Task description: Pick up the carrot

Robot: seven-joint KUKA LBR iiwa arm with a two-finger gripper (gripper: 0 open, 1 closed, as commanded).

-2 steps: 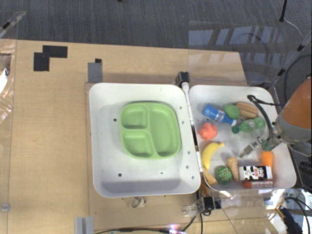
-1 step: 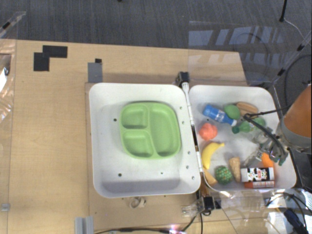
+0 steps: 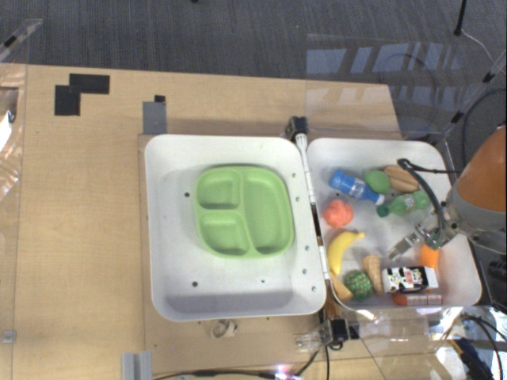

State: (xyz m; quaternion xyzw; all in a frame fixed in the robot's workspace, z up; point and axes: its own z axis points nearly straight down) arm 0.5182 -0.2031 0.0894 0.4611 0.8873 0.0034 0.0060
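Right bin (image 3: 475, 279), near edge: you have a black-and-white carton (image 3: 409, 278) and a red tube (image 3: 417, 298).
Just behind the carton, your carrot (image 3: 429, 256) lies touching the gripper (image 3: 412, 240), whose jaws' state you cannot tell. Further back sit a banana (image 3: 343, 249), a blue bottle (image 3: 352, 185) and a green bottle (image 3: 405, 205). Left bin (image 3: 162, 236) holds a green tray (image 3: 242, 211); your arm (image 3: 483, 184) enters from the right.

Left bin (image 3: 166, 236) holds a green divided plate (image 3: 242, 212). Right bin (image 3: 467, 279) is cluttered: blue bottle (image 3: 348, 185), banana (image 3: 342, 249), orange-red fruit (image 3: 339, 212), green bottle (image 3: 405, 204), printed box (image 3: 409, 278). Claw (image 3: 412, 242) low in right bin, carrot (image 3: 429, 256) just beside it; grip unclear.
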